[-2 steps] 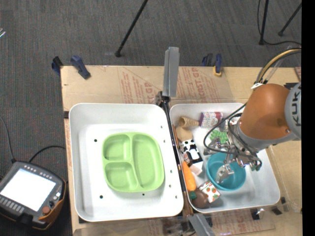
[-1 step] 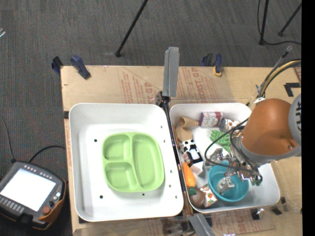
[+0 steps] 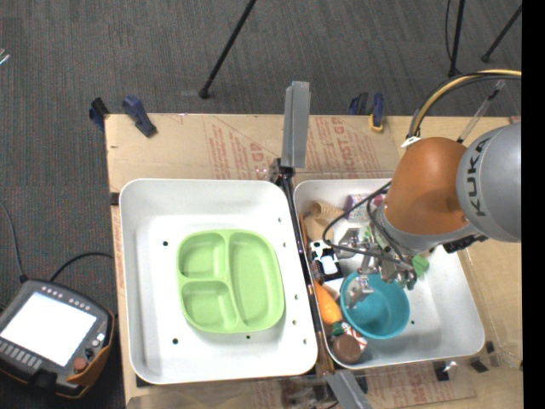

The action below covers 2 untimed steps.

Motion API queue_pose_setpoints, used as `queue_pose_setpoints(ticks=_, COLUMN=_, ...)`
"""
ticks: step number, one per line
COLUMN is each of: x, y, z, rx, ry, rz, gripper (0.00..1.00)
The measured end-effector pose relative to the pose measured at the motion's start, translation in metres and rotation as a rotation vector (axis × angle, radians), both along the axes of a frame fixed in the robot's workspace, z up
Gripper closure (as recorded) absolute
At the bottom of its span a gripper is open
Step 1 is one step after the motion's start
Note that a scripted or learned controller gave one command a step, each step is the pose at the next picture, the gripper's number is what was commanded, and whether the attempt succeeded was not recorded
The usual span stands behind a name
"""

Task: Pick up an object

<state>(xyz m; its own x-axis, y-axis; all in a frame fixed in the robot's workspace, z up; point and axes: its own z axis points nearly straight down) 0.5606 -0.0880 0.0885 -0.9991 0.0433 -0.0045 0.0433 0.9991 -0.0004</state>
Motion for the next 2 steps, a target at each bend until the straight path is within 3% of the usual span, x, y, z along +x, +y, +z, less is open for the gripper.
queue_pose_setpoints(ticks=1, x=0.069, y=-0.001, z=0.000, rx=-0.001, ry=0.002, rz=0.116, gripper=0.00)
queue_pose_setpoints(ticks=2, x=-0.028, y=-0.061, z=-0.001, rx=0.000, ry=0.007, rz=0.182, gripper=0.00)
